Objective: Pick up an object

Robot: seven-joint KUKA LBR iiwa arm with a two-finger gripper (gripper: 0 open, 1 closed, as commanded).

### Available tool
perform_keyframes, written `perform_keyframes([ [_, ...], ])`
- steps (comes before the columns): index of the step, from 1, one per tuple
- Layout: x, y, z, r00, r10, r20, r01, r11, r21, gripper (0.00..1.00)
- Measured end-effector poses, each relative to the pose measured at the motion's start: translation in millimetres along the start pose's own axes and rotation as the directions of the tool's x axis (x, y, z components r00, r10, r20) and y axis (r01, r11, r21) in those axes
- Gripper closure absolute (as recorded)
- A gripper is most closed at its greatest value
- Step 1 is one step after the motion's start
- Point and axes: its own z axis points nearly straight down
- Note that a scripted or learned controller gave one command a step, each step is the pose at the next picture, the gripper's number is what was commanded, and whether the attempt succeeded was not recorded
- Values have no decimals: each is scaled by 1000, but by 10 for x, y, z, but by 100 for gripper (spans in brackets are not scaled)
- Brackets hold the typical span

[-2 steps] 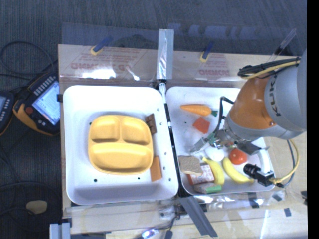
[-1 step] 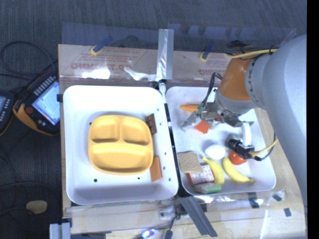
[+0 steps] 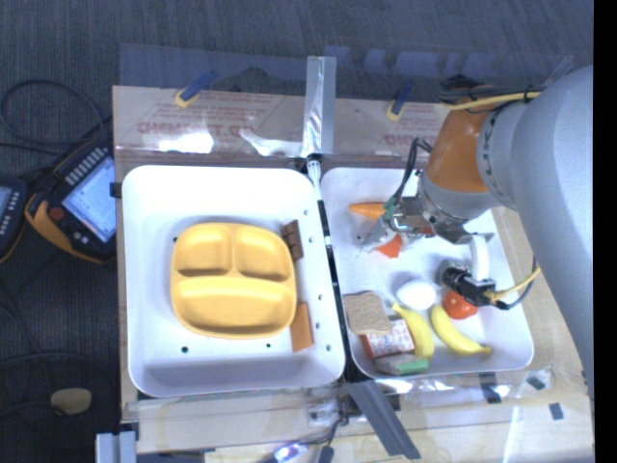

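Orange and tapering, the carrot [image 3: 367,210] lies in the far left corner of the right bin [image 3: 516,350], its length running left to right, just left of the lowered pincer [image 3: 400,222], whose state I cannot tell from here

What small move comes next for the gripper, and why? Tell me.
Probably a short descent. The gripper hangs in the right bin beside the orange carrot and just above a small red piece, with nothing visibly between its fingers, so lowering onto that piece looks nearest.
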Motion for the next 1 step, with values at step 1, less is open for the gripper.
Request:
perform_keyframes([
  [1,675,276,-852,1000,21,-4,-21,1000,13,100],
])
